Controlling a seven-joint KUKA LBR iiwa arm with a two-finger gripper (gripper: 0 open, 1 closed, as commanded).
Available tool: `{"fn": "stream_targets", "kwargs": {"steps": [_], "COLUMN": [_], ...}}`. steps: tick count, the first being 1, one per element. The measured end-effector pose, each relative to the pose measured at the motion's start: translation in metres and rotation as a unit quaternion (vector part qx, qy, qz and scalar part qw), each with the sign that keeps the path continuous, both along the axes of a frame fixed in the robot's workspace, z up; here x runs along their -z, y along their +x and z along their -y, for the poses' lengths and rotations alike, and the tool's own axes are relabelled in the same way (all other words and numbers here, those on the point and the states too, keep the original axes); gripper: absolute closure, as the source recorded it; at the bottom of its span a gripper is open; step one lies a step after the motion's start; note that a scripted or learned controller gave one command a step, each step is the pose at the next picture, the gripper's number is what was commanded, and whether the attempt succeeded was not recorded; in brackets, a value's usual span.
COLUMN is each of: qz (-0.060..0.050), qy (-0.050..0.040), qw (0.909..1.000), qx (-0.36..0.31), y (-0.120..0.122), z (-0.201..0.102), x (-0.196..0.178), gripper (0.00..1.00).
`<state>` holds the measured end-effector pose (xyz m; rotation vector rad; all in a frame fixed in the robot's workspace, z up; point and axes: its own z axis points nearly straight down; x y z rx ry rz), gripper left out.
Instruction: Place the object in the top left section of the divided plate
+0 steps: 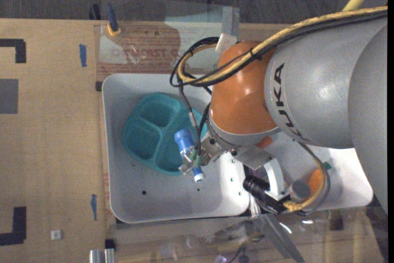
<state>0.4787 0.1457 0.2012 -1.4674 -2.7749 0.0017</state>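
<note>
A small blue bottle (185,146) with a white-and-blue cap end sits at the gripper (192,160), over the near right edge of the teal divided plate (148,132). Its long axis runs roughly from far to near, slightly slanted, with the cap end pointing near and a little right, past the plate's rim. The bottle appears to lie between the gripper's metal fingers, which seem clamped on it, though the wrist hides much of the contact.

The plate lies in the left white bin (123,194), toward its far left part. Its compartments show as three hollows, and nothing is seen lying in them. The bin floor near the plate is bare white with a few small dark dots.

The arm (308,83), grey with an orange band, reaches in from the right and covers most of the right bin (351,194). Black and yellow cables (197,71) loop over the far side of the left bin. Blue tape marks (82,55) sit on the bench (49,132) to the left.
</note>
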Motion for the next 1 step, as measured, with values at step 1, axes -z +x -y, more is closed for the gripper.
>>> {"fn": "stream_targets", "kwargs": {"steps": [1], "qz": [0.002], "qy": [0.0001], "qw": [0.9998], "qx": [-0.018], "y": [0.0004], "z": [-0.0377], "x": [-0.0194], "gripper": [1.00]}}
